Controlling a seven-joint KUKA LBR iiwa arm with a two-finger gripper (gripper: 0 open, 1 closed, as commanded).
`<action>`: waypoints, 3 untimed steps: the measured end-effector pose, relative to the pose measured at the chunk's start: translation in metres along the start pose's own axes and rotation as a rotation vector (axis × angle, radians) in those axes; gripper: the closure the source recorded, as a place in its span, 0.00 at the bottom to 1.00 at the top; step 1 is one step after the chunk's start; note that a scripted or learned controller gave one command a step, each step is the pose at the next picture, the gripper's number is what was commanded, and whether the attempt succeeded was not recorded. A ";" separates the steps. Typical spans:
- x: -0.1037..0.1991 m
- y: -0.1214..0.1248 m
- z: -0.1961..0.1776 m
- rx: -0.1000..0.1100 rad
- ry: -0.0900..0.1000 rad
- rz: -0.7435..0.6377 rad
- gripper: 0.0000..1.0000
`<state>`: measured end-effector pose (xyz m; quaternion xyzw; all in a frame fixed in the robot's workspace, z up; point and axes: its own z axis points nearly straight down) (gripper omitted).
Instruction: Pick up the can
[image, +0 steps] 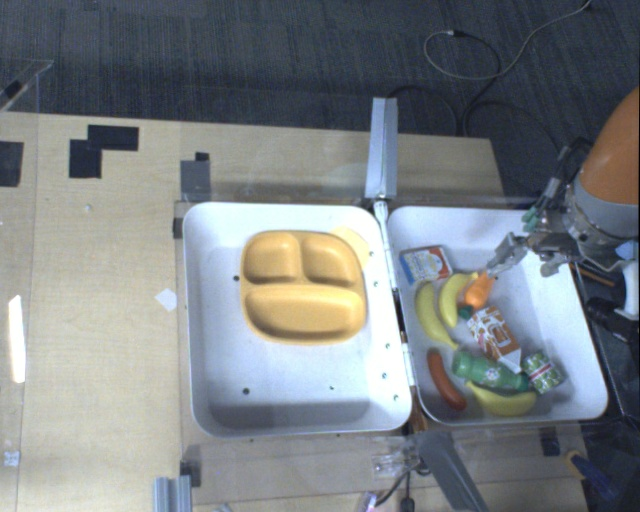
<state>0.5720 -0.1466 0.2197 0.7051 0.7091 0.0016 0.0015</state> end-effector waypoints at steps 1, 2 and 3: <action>0.007 -0.006 0.090 0.001 0.000 0.071 0.00; -0.001 -0.067 0.130 -0.009 0.003 0.461 0.00; -0.013 -0.070 0.130 -0.010 0.004 0.529 0.00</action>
